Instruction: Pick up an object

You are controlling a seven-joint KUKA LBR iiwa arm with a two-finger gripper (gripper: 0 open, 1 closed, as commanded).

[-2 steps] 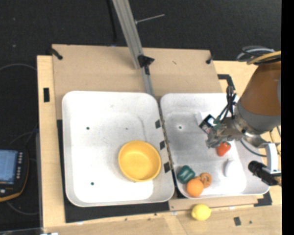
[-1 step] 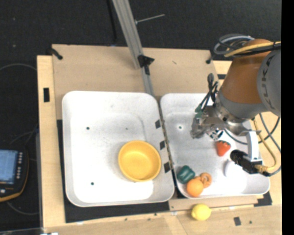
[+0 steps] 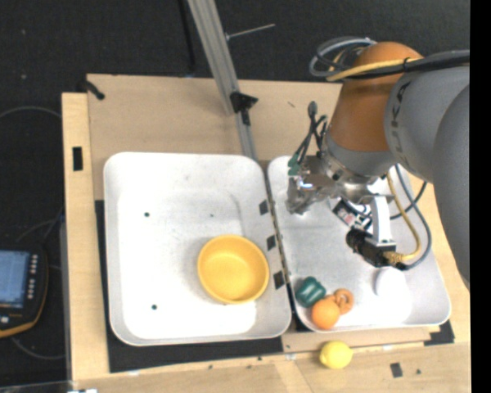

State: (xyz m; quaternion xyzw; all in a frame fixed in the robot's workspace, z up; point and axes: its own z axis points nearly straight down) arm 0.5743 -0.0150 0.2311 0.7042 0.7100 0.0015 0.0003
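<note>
Overhead, camera view: tool (image 3: 301, 196) over the right bin (image 3: 417, 313), near its upper left corner; whether it grips anything cannot be told. Green block (image 3: 309, 289), two orange fruits (image 3: 326, 313) at that bin's lower edge. Yellow bowl (image 3: 232, 268) just left of it.

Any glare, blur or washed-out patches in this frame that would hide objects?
Camera view: soft throughout, fine detail smeared; both white bins are overexposed, so a pale object in the right bin nearly melts into the floor; the yellow bowl and orange fruit stay distinct; the gripper is a dark, blurred cluster.
</note>
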